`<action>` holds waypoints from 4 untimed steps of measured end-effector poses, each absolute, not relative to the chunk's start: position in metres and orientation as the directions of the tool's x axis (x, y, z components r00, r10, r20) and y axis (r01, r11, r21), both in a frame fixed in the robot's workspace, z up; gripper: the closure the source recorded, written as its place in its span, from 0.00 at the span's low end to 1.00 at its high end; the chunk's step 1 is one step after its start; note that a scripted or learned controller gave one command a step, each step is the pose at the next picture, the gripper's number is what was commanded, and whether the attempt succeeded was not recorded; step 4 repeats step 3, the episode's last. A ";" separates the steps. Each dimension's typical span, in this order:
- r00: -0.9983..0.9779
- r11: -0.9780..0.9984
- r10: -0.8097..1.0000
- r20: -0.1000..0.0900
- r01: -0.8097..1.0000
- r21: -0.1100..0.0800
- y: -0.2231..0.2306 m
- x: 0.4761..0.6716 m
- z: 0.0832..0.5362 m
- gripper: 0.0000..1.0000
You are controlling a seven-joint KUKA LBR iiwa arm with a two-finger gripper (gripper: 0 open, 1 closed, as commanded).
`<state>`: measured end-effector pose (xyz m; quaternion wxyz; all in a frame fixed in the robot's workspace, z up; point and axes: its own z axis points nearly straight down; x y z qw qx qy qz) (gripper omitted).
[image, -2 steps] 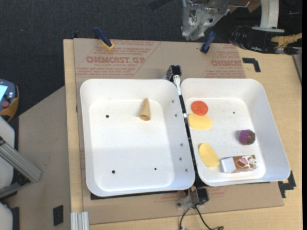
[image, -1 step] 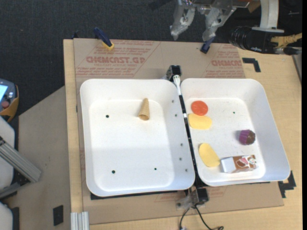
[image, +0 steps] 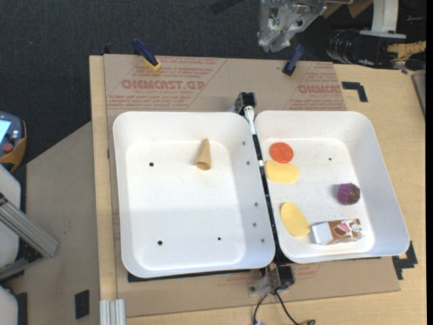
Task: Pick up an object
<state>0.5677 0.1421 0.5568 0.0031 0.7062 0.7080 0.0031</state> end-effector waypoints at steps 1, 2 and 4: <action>-0.006 0.006 1.000 0.000 1.000 -0.005 0.184 0.521 0.534 1.00; -0.006 0.006 1.000 0.000 1.000 -0.003 0.227 0.477 0.535 1.00; -0.002 0.002 1.000 -0.001 1.000 -0.002 0.225 0.479 0.535 0.00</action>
